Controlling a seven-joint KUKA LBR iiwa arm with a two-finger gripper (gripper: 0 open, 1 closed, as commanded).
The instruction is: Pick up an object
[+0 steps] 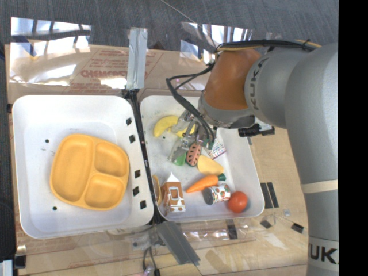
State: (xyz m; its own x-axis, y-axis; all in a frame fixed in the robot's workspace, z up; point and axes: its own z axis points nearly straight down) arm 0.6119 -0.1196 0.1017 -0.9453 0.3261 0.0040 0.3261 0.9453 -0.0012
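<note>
Yellow tray: a moulded plastic divided plate (89,171) with three compartments lies in the left bin (34,114), near its middle, tilted a little against the bin's edges.
Right bin: the shallow white bin (248,171) holds a cluster of toy food, all of it loose on the floor of the bin.
Banana: a yellow toy banana (165,124) lies in the far left part of the right bin, just beside the gripper.
Gripper: the gripper (188,144) is low inside the right bin, pointing down and to the left, among the toys; whether its fingers are apart or closed cannot be told, since the parts blur together with the items under them.
Under the gripper: a green piece (178,158) and a dark red spotted piece (194,153) sit right at its tip; contact cannot be judged.
Cheese wedge: a pale yellow wedge (208,165) lies just right of those.
Carrot: an orange carrot (203,183) lies near the front, between the wedge and a small can (214,195).
Tomato: a red ball (237,202) sits at the front right corner, touching the can.
Carton: a small orange and white carton (172,197) stands at the front left corner.
Arm: the grey arm (299,85) with its orange band (230,79) hangs over the far right of the bin.
</note>
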